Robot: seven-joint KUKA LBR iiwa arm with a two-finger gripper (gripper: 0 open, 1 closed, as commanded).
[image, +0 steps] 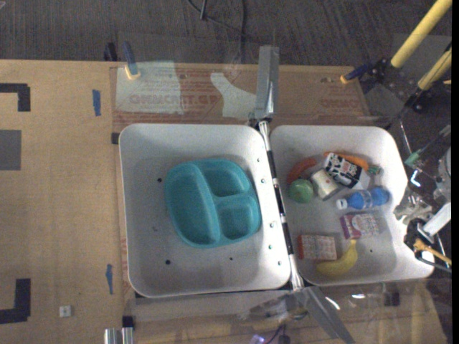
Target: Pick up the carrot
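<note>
Basically 0 progress — carrot [304, 168] lies in right bin [393, 260] w/ other items, partly under milk carton [343, 169]. Pincer [424, 224] at bin's right edge; can't tell its state.

Matt teal plastic tray [212, 203], smooth white bins [143, 156]

faint reddish lettering on cardboard [168, 99] behind the bins, not legible
</note>
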